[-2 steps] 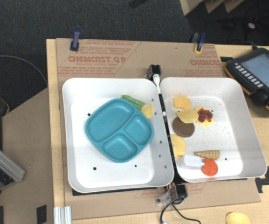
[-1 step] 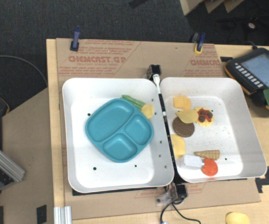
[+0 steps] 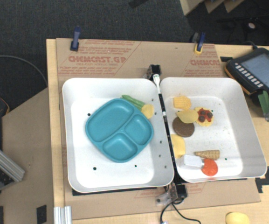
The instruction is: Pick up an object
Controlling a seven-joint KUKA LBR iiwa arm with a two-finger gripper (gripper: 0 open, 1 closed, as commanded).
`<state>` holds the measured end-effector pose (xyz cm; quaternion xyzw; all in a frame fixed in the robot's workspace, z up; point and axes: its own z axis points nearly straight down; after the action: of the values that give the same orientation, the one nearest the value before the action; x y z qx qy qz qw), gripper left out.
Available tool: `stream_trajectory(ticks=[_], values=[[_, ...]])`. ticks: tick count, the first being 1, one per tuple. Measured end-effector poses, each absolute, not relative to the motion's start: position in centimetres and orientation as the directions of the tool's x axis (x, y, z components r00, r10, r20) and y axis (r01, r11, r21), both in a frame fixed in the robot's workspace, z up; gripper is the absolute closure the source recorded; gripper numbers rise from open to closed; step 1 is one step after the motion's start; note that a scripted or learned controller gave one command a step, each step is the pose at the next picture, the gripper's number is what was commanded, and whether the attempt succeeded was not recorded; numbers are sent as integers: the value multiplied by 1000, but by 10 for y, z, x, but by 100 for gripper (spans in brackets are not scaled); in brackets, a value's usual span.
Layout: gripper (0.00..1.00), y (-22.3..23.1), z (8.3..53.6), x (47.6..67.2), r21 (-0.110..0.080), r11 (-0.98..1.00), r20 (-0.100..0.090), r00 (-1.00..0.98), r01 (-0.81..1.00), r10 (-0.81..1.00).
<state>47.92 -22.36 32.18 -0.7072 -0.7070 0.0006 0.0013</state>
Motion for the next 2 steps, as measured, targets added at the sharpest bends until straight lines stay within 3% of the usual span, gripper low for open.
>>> stream_trajectory(ticks=[1,2], values=[[100,-224,382,480,9,1,-5,-1,1000,1000],[100,-224,372,479,0,0,-1,0,1000,1000]])
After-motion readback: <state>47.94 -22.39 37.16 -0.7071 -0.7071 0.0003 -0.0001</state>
